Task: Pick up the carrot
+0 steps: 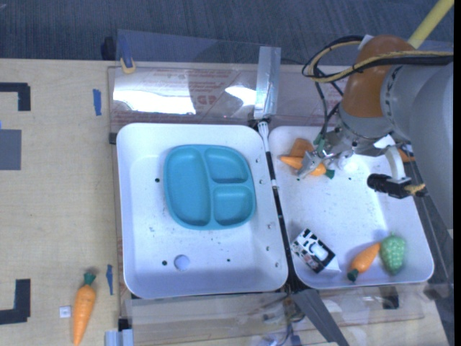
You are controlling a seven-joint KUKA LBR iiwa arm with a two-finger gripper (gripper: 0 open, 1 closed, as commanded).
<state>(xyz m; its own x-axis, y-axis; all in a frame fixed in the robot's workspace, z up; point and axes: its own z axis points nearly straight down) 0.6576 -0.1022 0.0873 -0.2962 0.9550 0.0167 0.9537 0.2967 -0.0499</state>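
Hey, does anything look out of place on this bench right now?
Yes. One carrot lies outside both bins, on the bench by the left bin's near left corner. Another carrot lies inside the right bin, beside a green toy.

Wooden bench (50, 215) — grey floor (216, 6), perhaps carpet

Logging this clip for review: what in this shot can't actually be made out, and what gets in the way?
- Gripper, camera view: fingertips too small and crowded against the orange toys to read; a hold on anything can't be judged.
- Right bin, camera view: its far right corner is covered by the arm.
- Black-and-white item, camera view: too small to identify.
- Carrot, camera view: its leafy end is too small to make out.
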